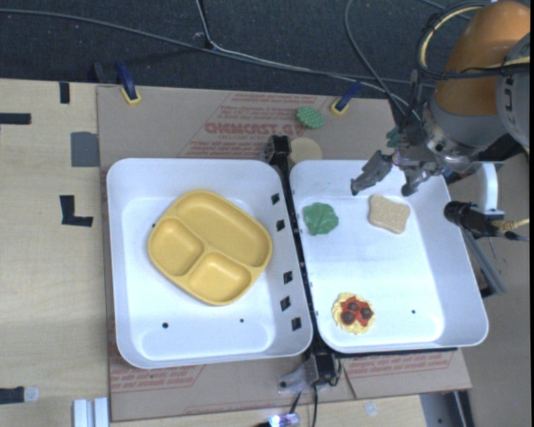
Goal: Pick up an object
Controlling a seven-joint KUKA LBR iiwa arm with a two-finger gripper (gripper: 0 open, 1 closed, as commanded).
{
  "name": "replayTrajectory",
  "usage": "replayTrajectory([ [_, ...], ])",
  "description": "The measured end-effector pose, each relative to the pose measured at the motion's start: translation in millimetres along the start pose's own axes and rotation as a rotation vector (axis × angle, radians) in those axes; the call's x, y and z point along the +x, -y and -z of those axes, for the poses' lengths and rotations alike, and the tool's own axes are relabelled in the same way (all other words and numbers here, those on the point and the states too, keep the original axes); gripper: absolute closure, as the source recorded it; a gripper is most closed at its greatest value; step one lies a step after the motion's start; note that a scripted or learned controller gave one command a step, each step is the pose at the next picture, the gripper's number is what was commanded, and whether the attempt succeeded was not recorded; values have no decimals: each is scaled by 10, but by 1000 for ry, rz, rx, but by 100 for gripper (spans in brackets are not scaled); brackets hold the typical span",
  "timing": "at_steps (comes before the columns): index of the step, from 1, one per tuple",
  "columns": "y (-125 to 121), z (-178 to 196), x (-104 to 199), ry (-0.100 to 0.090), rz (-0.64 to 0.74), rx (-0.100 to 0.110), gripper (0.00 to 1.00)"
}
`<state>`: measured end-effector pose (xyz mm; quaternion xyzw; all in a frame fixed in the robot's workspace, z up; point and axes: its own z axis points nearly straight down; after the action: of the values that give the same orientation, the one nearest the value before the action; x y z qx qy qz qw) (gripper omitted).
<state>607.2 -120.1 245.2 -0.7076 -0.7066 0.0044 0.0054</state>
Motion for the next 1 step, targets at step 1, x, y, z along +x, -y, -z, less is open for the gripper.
replayTrajectory([
  [1, -22, 75, 3, 1, 3, -12, 0],
])
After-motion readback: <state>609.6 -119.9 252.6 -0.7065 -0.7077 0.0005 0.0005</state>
